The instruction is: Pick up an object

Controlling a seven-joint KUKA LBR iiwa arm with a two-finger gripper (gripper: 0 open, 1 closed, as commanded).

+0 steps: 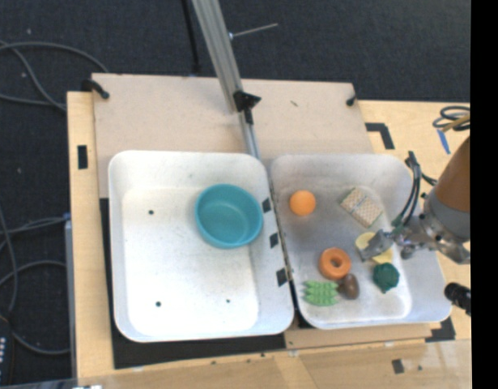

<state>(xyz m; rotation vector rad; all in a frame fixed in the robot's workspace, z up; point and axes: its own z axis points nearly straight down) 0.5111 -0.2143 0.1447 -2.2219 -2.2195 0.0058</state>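
Note:
My gripper [381,245] hangs low over the right bin [329,168], reaching in from the right edge. A small yellow object [367,240] lies right under it, partly hidden by the gripper. A dark green lump [386,278] sits just below the gripper. To the left lie an orange ring [335,262], a brown piece [348,286] and a light green ridged piece [320,292]. An orange ball [303,203] and a beige speckled block [362,207] rest further back in the same bin.
A blue bowl [228,215] stands in the left bin [151,298]. A metal pole [220,47] slants up from between the bins at the back. The arm's orange band [455,181] is over the right bin's right wall.

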